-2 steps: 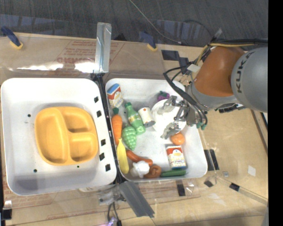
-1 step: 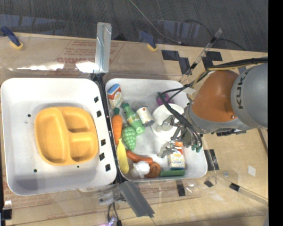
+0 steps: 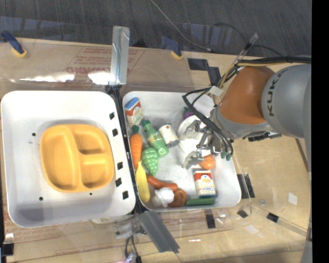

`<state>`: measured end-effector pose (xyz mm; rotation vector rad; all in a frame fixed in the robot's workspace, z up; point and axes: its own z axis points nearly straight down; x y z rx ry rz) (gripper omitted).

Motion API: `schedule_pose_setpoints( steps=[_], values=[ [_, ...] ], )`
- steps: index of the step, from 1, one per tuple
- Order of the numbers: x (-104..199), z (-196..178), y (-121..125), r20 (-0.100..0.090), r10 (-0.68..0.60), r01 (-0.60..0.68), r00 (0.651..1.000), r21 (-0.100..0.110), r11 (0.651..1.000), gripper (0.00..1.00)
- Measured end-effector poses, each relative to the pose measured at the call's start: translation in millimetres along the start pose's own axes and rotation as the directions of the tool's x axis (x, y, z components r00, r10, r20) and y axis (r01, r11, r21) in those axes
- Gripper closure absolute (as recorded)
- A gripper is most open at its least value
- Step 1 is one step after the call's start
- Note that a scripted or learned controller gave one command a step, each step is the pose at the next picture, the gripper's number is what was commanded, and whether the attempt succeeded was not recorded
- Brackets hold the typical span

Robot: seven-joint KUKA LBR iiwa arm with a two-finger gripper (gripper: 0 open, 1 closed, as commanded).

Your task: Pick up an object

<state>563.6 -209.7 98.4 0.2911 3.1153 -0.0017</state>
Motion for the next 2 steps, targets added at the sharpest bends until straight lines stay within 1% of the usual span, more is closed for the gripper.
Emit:
schedule_pose_setpoints(
  steps=[1,2],
  values=[
    [23.8,-0.6,-3.3,0.004,0.005,-0.005,1.0,0.001,1.0,0.0],
    [42.8,-1.5,-6.4,0.008,-0.022,0.022,1.0,0.0,1.0,0.0]
  ],
)
